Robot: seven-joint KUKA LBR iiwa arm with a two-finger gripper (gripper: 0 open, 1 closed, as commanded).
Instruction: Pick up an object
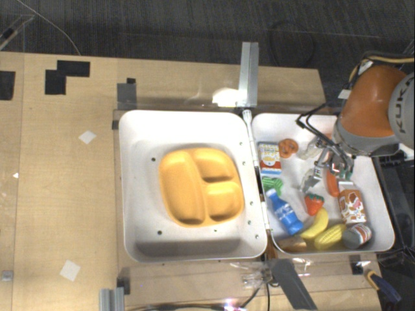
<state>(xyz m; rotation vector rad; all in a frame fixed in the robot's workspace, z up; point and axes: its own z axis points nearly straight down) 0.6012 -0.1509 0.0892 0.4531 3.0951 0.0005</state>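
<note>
My gripper (312,180) hangs over the middle of the right bin (386,229), open, with nothing between its fingers. A red strawberry toy (314,204) lies just below it and an orange carrot (332,183) just to its right. Around it lie a white and red carton (270,157), a round orange cookie (288,148), a green piece (273,184), a blue bottle (284,213), a banana (316,223), a yellow lemon (330,236), a red-patterned box (350,206) and a grey can (356,236). The orange-banded wrist (369,105) covers the bin's upper right corner.
The left bin (139,238) holds a yellow divided plate (201,185) at its centre. A metal post (249,73) stands behind the wall between the bins. Cables (318,118) trail from the wrist over the right bin's back rim.
</note>
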